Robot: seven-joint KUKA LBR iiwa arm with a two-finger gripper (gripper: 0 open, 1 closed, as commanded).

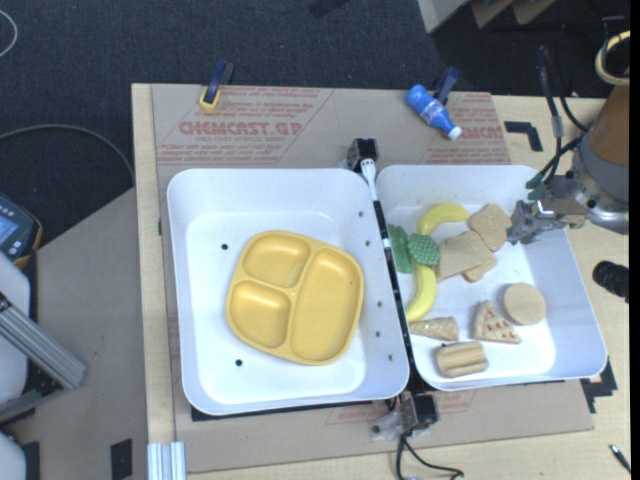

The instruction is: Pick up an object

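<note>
The right bin (562, 273) holds several toy foods. A yellow banana (428, 268) curves along its left side, with a green leafy piece (414, 249) lying over it. Two tan bread slices (467, 257) (490, 224) sit mid-bin. Nearer the front lie a round tan biscuit (523, 304), a pizza slice (495, 325), a small tan wedge (434, 329) and a tan roll (461, 358). My gripper (524, 224) hangs over the right bin's right half, just right of the upper bread slice. I see nothing held in it.
The left bin (200, 268) holds a yellow divided plate (295, 296). A blue clamp (433, 110) and a yellow clamp (212, 89) sit on the board behind the bins. A black clip (362, 154) joins the bins at the back.
</note>
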